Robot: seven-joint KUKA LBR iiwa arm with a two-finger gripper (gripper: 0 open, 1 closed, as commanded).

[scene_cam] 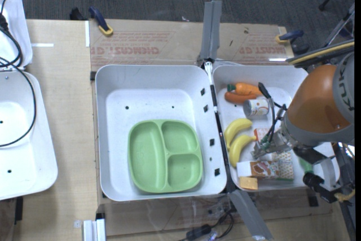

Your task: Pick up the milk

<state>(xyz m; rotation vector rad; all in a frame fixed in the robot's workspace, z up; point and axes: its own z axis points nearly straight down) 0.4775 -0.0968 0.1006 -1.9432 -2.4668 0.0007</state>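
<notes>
milk (266,169), as best i can judge, is the white printed carton lying flat just to the lower right of the bananas (239,138), near the front wall of the right bin (248,68). its label is too small to read, so the identification is not certain.

gripper (264,147) hangs low just to the right of the bananas, directly above the carton's upper edge. it is a tangle of dark and metallic parts from this angle, and i cannot tell how far open it is or whether it has hold of anything. the arm (316,104), with its orange band, bulks in further right of the bananas and covers that side of the bin.

above the bananas, a small pale can (258,108) lies on its side, and beyond it a carrot (243,92) rests near the back wall. a small orange block (248,182) sits below the bananas, touching the carton's lower left corner.

left of the bananas, across the two bin walls, the left bin (113,121) holds a green divided plate (165,155) toward its front.
</notes>
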